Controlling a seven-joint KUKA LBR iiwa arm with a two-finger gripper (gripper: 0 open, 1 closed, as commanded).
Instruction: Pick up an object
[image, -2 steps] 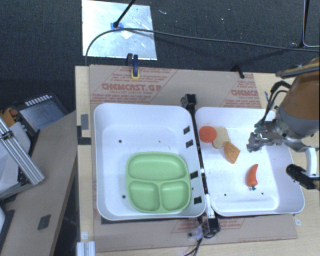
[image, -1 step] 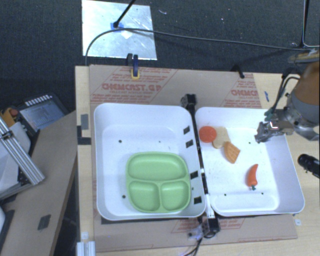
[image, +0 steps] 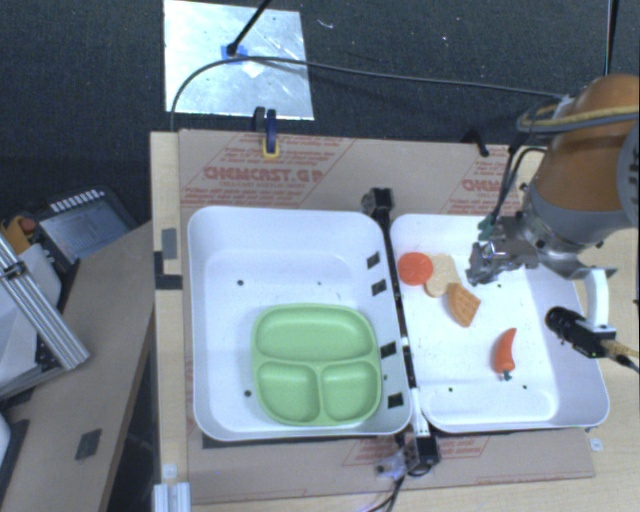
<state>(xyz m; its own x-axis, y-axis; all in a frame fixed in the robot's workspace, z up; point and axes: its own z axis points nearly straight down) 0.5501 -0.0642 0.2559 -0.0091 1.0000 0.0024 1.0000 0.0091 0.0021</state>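
Four small food-shaped objects lie in the right-hand shallow white bin (image: 570, 395), any of which could be the thing to pick. A round red-orange tomato-like slice (image: 415, 267) sits toward the far left of that bin, close to the divider between the two bins. Touching it on its right is a pale beige round piece (image: 440, 275), and just beside that, slightly nearer, lies a tan waffle-textured wedge (image: 462, 304), tilted. A red chilli pepper with a green stem (image: 504, 351) rests apart from these three, nearer and to the right, roughly in the middle of the bin floor.

The left-hand shallow white bin (image: 215, 300) holds a light green plastic plate with three compartments (image: 316, 362), one long section across its far side and two smaller ones on its near side. The plate lies flat in the near half of that bin.

The grey arm with its orange band (image: 590, 150) reaches in from the right, over the far part of the right bin. Its two-finger gripper (image: 486, 262) hangs just to the right of the beige piece and the waffle wedge, above the bin floor. Its dark metal parts blur together against the white, so whether it is spread or pressed together cannot be told, and nothing can be made out in its grasp.

Both bins sit side by side on a brown cardboard sheet with red lettering (image: 300, 170).
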